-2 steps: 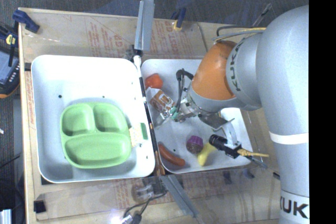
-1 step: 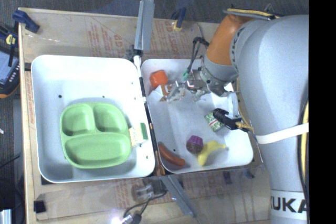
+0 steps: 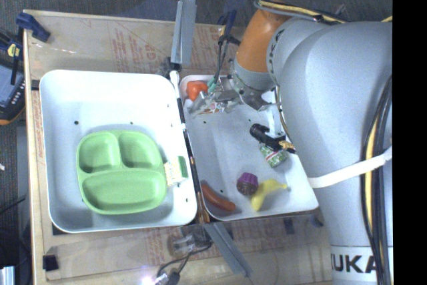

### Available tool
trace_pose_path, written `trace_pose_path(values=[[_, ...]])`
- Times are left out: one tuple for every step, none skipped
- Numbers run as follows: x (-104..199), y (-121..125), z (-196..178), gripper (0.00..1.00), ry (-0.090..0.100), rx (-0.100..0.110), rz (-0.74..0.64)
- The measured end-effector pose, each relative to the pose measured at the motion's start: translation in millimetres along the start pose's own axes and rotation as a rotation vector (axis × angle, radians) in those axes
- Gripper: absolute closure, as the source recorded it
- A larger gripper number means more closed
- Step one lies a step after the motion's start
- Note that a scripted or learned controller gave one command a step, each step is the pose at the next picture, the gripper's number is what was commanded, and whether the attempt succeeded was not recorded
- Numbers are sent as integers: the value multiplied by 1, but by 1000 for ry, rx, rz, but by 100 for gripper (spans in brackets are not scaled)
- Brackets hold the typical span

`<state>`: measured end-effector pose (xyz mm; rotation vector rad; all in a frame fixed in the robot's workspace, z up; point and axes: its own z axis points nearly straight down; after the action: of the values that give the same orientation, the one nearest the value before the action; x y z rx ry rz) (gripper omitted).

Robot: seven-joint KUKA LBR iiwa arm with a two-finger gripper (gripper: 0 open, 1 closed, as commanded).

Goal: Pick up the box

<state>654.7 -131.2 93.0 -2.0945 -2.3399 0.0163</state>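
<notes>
A wooden counter (image 3: 100, 43) on dark carpet bears two white bins side by side. The left bin (image 3: 53, 143), toward the counter's left edge, holds a green divided plate (image 3: 121, 171), and a small pale box (image 3: 175, 171) touches the plate's right side against the wall next to the other bin. The right bin (image 3: 220, 157) holds an orange thing (image 3: 196, 88) in its far left corner, a sausage (image 3: 218, 197), a purple thing (image 3: 247, 183) and a banana (image 3: 270, 189) along the counter's near side. The tool (image 3: 212, 102) hangs just beside the orange thing, well apart from the box; I cannot tell whether it is wide or narrow.
</notes>
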Motion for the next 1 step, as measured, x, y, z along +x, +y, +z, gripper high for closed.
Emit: trace_pose_path(values=[[-44, -3, -37, 0, 6, -9, -61]])
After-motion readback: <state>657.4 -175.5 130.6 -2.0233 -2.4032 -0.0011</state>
